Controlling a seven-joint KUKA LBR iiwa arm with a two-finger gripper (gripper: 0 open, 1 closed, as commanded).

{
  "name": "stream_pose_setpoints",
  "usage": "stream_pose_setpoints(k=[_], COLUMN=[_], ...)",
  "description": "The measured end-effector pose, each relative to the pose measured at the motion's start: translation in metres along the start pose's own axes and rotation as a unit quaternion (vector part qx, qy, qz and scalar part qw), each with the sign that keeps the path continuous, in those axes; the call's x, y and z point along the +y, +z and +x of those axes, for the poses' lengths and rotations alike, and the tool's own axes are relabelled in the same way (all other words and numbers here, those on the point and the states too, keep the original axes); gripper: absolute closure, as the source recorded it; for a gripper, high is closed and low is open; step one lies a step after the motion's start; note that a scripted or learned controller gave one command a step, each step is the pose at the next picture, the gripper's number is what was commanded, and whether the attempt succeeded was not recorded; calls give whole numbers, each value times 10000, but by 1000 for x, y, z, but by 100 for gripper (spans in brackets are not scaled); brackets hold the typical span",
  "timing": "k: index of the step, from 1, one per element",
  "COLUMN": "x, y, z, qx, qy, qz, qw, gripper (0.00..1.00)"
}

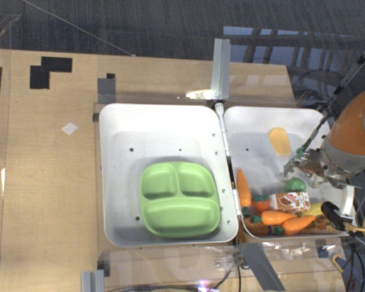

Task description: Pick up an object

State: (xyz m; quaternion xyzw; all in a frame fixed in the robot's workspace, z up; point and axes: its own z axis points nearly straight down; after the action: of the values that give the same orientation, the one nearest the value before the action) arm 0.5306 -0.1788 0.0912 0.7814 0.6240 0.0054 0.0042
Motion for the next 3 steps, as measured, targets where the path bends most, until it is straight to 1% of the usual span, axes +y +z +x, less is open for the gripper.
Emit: stream_pose_setpoints(k=[1,2,3], x=[4,4,-5], y=[-14,-14,-106], z=[3,3,2], qx=[7,7,-13], qy=[-36,-36,-670], qz=[-61,-60,39], qw=[10000,10000,9977], gripper=[100,0,0])
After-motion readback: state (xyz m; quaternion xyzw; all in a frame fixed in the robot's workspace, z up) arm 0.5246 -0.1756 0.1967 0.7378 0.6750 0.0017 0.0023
